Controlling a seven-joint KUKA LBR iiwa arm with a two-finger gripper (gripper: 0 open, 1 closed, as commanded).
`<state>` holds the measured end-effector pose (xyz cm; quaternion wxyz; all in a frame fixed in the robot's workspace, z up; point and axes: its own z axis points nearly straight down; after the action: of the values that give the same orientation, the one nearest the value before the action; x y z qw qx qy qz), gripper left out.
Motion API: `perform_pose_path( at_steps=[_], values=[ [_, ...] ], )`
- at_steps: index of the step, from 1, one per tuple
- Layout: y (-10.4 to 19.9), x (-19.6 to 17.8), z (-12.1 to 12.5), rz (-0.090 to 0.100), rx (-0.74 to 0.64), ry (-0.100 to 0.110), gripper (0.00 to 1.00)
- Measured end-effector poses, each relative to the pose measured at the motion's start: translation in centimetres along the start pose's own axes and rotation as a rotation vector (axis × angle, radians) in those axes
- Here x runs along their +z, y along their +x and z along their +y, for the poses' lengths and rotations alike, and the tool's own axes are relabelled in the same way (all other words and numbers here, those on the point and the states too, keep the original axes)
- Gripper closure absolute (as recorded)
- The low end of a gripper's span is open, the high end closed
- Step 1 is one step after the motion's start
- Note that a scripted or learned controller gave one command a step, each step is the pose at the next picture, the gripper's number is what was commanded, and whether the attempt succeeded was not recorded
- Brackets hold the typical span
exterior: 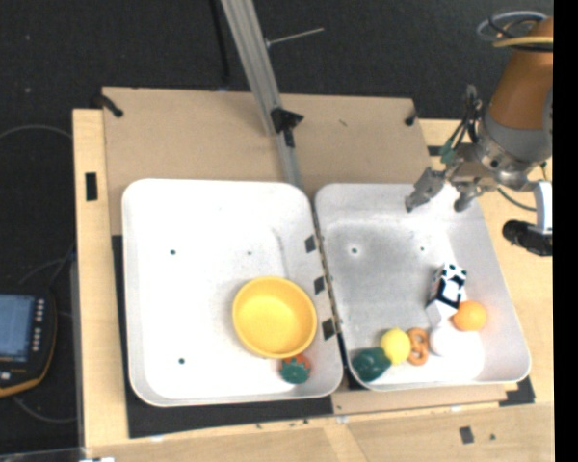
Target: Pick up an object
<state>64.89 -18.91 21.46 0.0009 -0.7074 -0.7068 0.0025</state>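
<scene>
Orange ball looks like my easiest grab: it sits near the front right corner of the right bin, just beside a black-and-white toy and touching a white lump. My gripper hangs over the bin's back edge, fingers spread apart with nothing between them, well apart from the pile. I'd guess the ball is light, firm and a bit slippery, so I'd pinch it across the middle from above. A yellow ball and a green thing crowd the front wall, which makes them trickier picks.
</scene>
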Motion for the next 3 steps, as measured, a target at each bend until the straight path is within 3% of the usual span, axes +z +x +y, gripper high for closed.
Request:
perform_pose_path(
  at_steps=[2,3],
  values=[
    [-0.2,11.6,-0.4,0.0,0.001,-0.001,0.0],
    [-0.3,10.0,-0.2,-0.001,0.003,-0.01,1.0]
  ],
)
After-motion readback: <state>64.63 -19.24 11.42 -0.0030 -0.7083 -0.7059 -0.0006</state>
